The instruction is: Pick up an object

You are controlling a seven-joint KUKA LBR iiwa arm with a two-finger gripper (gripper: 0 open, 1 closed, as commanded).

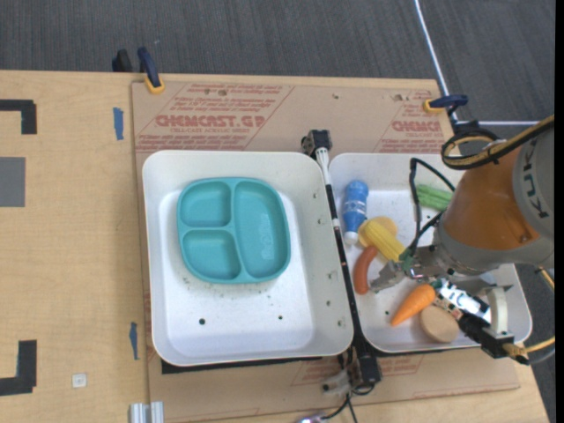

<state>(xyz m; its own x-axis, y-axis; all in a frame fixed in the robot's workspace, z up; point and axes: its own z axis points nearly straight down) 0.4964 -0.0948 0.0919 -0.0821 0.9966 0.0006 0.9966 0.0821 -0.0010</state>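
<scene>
Orange carrot [414, 304] lies in the right bin [520, 320], just beside the end effector [394, 274] on its lower right, as the camera view shows it. Long axis runs diagonally, thick end up toward the wrist, tip pointing down-left toward the bin's front. Looks like the nearest grab target, though that's a guess.

End effector sits low among the toys, metal fingers [384, 278] pointing left toward the divider. Can't tell if they're spread or pressed together; nothing is clearly between them.

Other stuff around it:
- red-orange sausage-shaped piece [362, 270], just left of the fingertips, maybe touching, curved and lying roughly up-down
- yellow corn [382, 236], just above, angled
- blue bottle [355, 203], further up and left, long axis near vertical
- green piece [432, 196], above, partly hidden by the arm
- tan round piece [438, 325], below right, touching or nearly touching the carrot

Left bin [167, 324] holds a teal divided plate [234, 229], well apart to the left across the divider. Both bins sit on the cardboard-topped counter [70, 236].

Single arm [493, 210] comes in from the right, so the carrot lies under its wrist side, the sausage ahead of the tips.
</scene>
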